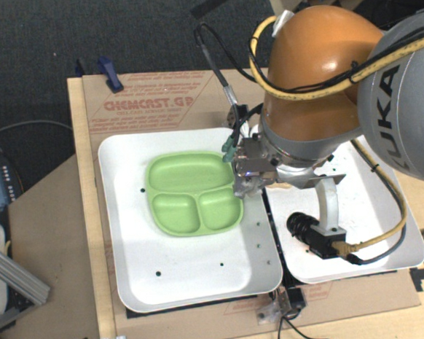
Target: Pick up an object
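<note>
**One green tray in the left bin, arm over the seam**

Two shallow white bins side by side on the counter (100, 232): left bin (132, 274), right bin (383, 257). One object to pick: a pale green divided tray (192, 192) with three compartments, one long one across the far side and two smaller ones on the near side. Lying flat in the left bin, toward its far right part, right edge near the wall shared with the right bin. A few small dark specks scattered on the left bin's floor.

One arm (321, 69) reaching in from the right, its orange band a large dome over the line between the two bins. Below the dome, the grey wrist and the pincer (243, 171), just beside the tray's right edge at the seam. Pincer state: cannot tell, hidden under the wrist.

One black fitting (316, 237) with a yellow cable (378, 236) hanging over the right bin. One brown cardboard sheet (148, 101) with red lettering behind the bins, one blue clip (109, 73) at its far left corner.
</note>
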Action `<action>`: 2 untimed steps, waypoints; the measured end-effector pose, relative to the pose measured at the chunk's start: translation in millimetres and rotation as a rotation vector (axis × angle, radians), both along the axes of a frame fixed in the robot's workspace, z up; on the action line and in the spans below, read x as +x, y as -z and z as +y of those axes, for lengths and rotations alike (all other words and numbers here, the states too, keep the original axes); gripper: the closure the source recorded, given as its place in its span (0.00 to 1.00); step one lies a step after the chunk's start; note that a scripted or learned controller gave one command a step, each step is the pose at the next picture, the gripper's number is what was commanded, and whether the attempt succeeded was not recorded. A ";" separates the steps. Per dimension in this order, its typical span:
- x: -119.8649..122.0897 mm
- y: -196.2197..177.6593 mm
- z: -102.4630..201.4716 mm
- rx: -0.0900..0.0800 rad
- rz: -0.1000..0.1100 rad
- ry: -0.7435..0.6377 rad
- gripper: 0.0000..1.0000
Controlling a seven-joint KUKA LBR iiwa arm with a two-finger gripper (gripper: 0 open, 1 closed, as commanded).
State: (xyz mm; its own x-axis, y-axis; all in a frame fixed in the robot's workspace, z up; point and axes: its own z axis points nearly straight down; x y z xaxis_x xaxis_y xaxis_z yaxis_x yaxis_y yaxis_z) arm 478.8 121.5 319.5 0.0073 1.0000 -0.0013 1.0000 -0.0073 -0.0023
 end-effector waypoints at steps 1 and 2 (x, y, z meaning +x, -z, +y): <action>-0.1 -6.4 89.7 0.004 -0.005 -0.016 1.00; 39.6 -21.2 103.8 0.003 -0.007 -0.010 1.00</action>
State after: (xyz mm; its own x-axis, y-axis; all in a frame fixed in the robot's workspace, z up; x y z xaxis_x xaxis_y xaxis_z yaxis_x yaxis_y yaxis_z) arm 518.4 225.3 340.7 -0.0024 1.0000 0.0016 1.0000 0.0023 0.0043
